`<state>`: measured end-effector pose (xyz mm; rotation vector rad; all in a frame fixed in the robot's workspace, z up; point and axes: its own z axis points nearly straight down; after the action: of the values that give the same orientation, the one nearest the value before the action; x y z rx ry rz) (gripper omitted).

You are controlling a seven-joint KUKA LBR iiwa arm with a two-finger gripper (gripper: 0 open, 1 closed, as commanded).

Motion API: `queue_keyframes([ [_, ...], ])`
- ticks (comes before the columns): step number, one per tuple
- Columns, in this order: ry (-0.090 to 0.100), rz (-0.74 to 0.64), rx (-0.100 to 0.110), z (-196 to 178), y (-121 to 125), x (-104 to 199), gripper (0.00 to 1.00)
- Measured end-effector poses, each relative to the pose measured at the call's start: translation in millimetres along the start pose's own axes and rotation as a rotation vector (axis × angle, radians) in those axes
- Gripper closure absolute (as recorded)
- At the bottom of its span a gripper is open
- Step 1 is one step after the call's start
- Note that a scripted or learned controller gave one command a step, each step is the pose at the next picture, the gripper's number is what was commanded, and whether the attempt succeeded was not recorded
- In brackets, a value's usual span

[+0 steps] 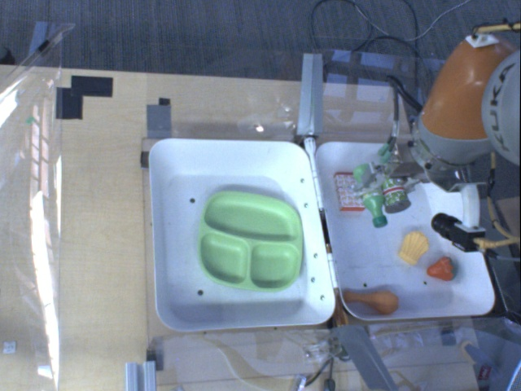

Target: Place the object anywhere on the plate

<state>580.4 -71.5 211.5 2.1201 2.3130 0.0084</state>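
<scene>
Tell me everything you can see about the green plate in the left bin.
The green plate is a light green, rounded rectangular tray that looks like smooth plastic. It has three compartments: one long one along its far side and two smaller ones side by side along its near side. It lies flat, right side up, slightly turned, near the middle of the left bin, resting on the bin's white floor. Nothing lies in it or touches it otherwise.

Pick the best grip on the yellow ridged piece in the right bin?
Take the yellow ridged piece across its narrower width, coming straight down from above. It lies flat on the right bin floor with bare space around it; the red piece sits apart to its lower right. Probably set the jaws across the short axis.
</scene>
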Motion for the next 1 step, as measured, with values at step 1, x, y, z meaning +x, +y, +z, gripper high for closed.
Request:
queue_keyframes([
  [1, 0.0, -0.022, 0.004, 23.4, -44.3, 77.0, 1.0],
])
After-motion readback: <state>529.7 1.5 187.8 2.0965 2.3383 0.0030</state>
